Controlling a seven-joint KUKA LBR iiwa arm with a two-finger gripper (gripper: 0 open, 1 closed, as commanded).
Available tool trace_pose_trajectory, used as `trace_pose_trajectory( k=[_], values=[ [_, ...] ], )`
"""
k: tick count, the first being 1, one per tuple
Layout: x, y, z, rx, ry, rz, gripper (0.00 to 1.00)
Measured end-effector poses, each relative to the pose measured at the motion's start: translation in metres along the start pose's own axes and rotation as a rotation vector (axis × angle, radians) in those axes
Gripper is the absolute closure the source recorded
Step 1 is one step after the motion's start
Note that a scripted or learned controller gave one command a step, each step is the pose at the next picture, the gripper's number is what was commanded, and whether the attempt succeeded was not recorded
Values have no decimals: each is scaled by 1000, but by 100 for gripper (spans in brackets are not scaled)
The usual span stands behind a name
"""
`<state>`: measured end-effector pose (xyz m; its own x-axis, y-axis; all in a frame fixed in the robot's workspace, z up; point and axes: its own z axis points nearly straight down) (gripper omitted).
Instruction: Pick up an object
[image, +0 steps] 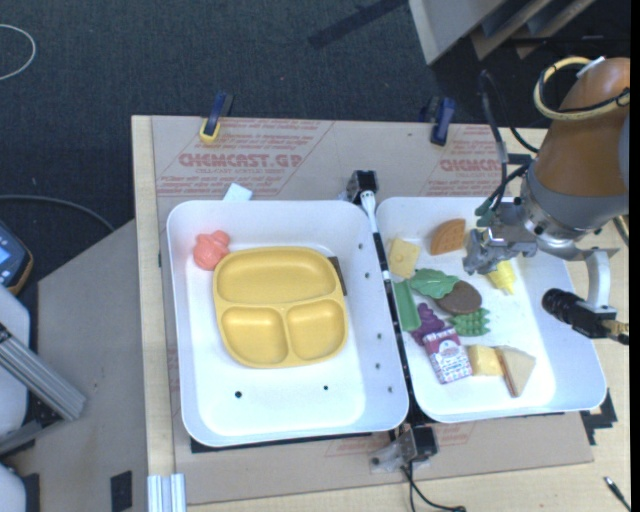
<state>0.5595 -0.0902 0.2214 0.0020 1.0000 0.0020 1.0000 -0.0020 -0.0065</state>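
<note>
Camera view looks down on two white bins set side by side on a board-covered desk (300, 150). The right bin (575, 385) holds a heap of toy food: a pale yellow cheese-like block (403, 257) near its left wall, a brown bread roll (449, 236) beside that, a green leafy piece (432, 282), a dark brown round patty (461, 298), a purple grape cluster (427, 320), a green strip (405, 305) along the wall, a small red-and-white carton (450, 360), and a tan sandwich wedge (505, 366) toward the front. A yellow piece (502, 277) lies just under the hand (482, 256), partly hidden by it.

That hand hangs low over the back of the right bin, just right of the bread roll and above the patty; whether it is spread or pressed together cannot be told, and nothing is seen pinched in it. The grey arm with its orange band (590, 100) reaches in from the right.

The left bin (290, 410) carries a yellow three-compartment plate (280, 305), with a small pink toy (210, 249) touching the plate's back-left corner.
</note>
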Motion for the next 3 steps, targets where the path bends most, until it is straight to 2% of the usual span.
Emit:
trace_pose_trajectory(
  k=[1,2,3],
  values=[
    [-8,-10,0,-4,-1,0,100],
    [12,-6,-7,-9,-2,-5,100],
    [-6,-12,-10,-8,-2,-1,100]
  ],
)
